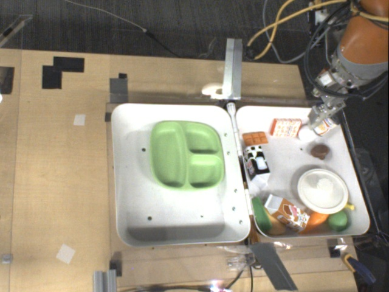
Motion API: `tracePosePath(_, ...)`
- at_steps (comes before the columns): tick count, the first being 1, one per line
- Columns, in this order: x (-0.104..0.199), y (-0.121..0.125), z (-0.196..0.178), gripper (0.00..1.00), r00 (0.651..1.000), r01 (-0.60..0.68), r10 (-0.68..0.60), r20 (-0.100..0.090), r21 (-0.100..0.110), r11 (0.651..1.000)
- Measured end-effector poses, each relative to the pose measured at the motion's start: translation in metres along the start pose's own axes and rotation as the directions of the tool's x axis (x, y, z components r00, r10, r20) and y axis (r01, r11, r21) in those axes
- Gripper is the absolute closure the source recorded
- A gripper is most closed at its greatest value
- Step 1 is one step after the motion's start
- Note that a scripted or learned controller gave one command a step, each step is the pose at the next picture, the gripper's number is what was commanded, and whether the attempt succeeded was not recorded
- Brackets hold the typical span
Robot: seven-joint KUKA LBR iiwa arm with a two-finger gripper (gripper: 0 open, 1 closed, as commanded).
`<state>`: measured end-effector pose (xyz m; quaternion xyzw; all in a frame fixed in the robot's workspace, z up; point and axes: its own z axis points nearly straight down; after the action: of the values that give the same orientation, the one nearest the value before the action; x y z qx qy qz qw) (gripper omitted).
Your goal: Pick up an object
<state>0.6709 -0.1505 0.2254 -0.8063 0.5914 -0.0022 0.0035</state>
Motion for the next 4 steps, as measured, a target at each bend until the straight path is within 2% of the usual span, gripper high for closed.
tracePosePath(1, -0.053, -0.017, -0.032, 1.00, 1.000, -0.012, 0.012, 0.000, 0.002, 1.000)
tracePosePath(2, 0.024, 0.040, -0.060, 1.00, 0.940, 0.342, -0.342, -0.002, -0.003, 0.940)
tracePosePath(3, 0.041, 0.015, -0.046, 1.00, 0.841, 0.541, -0.541, 0.000, -0.003, 0.841)
tracePosePath(4, 0.045, 0.015, -0.035, 1.00, 0.701, 0.713, -0.713, 0.000, -0.003, 0.701)
